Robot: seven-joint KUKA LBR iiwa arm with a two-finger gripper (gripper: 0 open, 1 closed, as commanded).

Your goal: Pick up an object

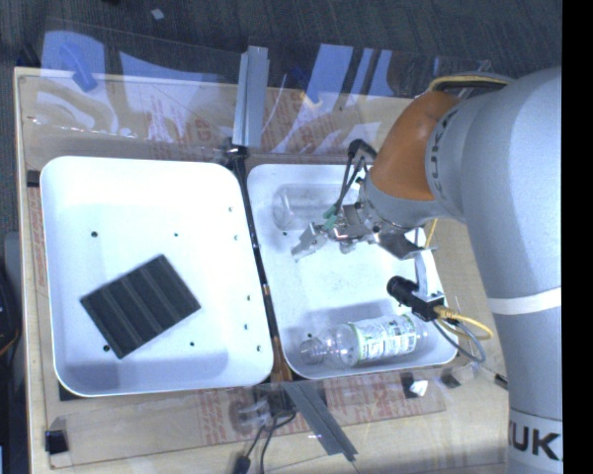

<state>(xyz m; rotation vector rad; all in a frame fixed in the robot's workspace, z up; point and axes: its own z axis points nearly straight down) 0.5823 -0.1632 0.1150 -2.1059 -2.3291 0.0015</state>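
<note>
The grey arm [494, 215] with its orange band [410, 151] reaches in from the right and fills much of that side, bending down over the right-hand bin [321, 282]. Beneath it the wooden worktop [128, 117] carries two shallow white bins side by side; the left bin [69, 196] holds a dark ribbed rectangular slab [140, 305], lying flat and turned at an angle, near the front left of that bin. In the right bin a clear plastic bottle [366, 343] with a printed label lies on its side along the front wall, its cap end pointing left. A small clear cup-like item [295, 207] lies near the back left corner of the same bin. The hand [314, 239] hangs low over the back half of the right bin, just beside that clear item and well apart from the bottle; whether its tips are apart or together I cannot tell.
</note>
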